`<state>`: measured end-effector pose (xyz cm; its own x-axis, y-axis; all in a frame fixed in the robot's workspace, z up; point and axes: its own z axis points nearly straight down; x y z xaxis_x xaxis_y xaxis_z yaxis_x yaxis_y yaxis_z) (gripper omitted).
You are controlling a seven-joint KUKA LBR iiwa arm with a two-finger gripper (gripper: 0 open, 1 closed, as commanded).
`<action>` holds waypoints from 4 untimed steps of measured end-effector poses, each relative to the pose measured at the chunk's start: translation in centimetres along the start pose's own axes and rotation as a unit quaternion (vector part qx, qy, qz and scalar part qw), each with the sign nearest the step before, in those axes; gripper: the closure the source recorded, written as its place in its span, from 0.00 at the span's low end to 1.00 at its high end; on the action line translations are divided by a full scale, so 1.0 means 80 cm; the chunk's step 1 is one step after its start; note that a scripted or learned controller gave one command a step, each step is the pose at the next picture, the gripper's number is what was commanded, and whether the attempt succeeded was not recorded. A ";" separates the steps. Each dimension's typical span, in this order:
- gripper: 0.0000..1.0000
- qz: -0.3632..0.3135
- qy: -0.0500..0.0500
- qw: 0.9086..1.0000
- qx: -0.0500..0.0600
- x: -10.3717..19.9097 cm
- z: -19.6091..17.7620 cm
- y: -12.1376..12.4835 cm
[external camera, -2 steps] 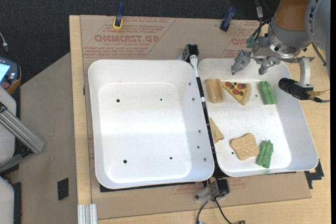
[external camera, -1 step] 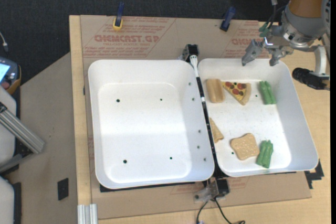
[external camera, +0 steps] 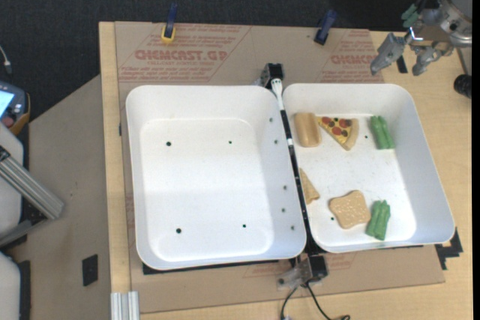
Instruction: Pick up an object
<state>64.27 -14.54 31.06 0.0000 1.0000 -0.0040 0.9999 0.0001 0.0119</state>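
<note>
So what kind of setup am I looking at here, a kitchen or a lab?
Most likely a robotics lab bench, not a kitchen. Two shallow white bins are clamped onto a cardboard sheet, the food is toy pieces such as a pizza slice, and the gripper hangs over the bench's far right.

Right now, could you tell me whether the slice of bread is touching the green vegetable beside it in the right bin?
Touching. In the camera view, the bread meets the green vegetable along its right edge, with no white bin floor visible between them.

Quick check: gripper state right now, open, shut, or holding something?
Gripper: open, jaws spread, holding nothing, above the bench beyond the right bin's far corner.
</note>
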 end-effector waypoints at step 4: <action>0.00 0.001 0.002 1.000 0.007 -0.100 -0.034 -0.120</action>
<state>54.68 -22.53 33.69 0.0025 1.0000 -0.0002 1.0000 -0.0025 -0.0014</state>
